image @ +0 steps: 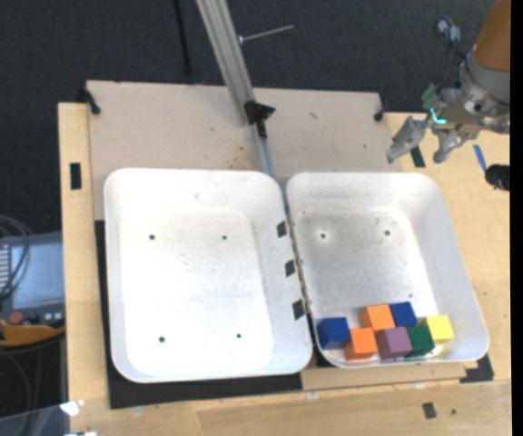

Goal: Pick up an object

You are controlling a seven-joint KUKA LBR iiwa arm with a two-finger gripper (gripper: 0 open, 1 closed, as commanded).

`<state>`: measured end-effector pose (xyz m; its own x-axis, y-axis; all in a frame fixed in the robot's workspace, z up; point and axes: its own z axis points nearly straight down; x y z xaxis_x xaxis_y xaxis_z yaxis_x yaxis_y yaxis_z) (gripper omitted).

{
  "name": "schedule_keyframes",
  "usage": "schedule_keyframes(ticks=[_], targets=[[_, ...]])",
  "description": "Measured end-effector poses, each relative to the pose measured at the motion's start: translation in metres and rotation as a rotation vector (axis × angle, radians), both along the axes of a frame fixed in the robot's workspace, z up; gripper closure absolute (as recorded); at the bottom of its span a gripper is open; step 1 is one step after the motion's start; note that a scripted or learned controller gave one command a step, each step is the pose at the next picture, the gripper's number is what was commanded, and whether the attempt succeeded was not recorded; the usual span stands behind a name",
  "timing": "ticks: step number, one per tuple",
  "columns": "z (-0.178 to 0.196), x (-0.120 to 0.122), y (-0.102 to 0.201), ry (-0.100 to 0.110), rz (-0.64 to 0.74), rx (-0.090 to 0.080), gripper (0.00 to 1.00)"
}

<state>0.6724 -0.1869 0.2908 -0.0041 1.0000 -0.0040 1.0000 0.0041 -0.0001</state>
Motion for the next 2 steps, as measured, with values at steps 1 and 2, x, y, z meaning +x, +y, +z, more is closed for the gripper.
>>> schedule_keyframes(ticks=[1,2], targets=[[-0.063,-0.002,0.002,0.005,-0.002,0.002,0.0],[-0.105,-0.004,-0.003,0.003,-0.005,0.001,0.0]])
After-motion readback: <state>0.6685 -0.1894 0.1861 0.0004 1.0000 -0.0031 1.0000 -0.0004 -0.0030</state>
